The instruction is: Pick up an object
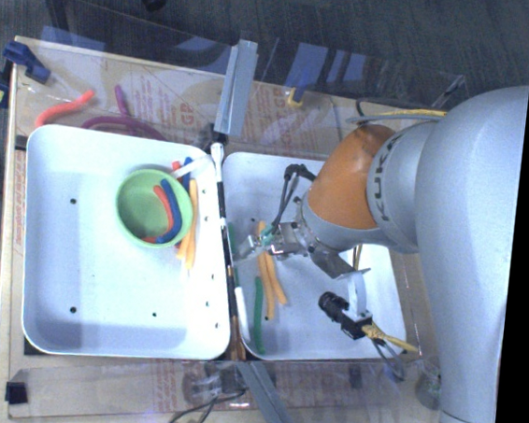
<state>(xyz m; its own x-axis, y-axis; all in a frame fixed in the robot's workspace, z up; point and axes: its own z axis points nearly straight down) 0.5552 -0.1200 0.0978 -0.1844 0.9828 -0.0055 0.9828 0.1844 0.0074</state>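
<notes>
My gripper [263,244] is low over the left part of the right bin [302,343], right above a bunch of orange sticks [272,280] lying on the bin floor. A green stick [257,314] lies beside them, toward the bin's left wall. The gripper's tip is small and partly hidden by the wrist. Nothing can be made out in its grasp. The grey arm with its orange band [342,191] covers the right half of this bin.
The left bin [69,279] holds a green bowl [138,204] with red and blue curved pieces [165,200] in it and orange sticks [188,231] along its right side. A red tube [123,126] and loose bits lie on the bench behind the bins.
</notes>
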